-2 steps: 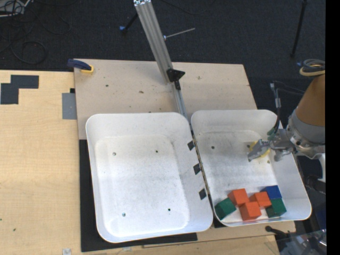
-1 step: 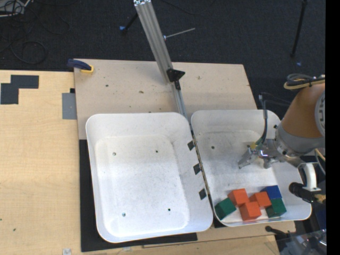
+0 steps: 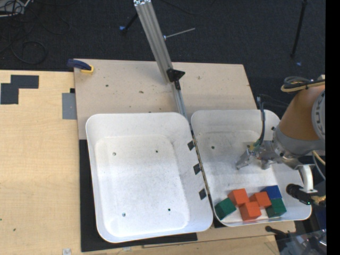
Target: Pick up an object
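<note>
Several small blocks lie clustered at the near end of the right bin [image 3: 228, 122]: orange blocks [image 3: 250, 210], a green block [image 3: 225, 208] at the left of the cluster, another green block [image 3: 277, 210] at the right, and a blue block [image 3: 273, 191]. My gripper [image 3: 253, 162] hangs over the bin's middle right, a little beyond the cluster. It is open, its two fingers spread, and nothing lies between them. The arm's grey and orange wrist [image 3: 300, 122] covers the bin's right edge.
The left bin [image 3: 139, 174] sits beside the right one, with black clips [image 3: 197, 169] along the shared rim. A slanted aluminium post [image 3: 157, 39] rises from the board behind the bins. A blue-and-yellow clamp [image 3: 81, 65] sits at the board's far left corner.
</note>
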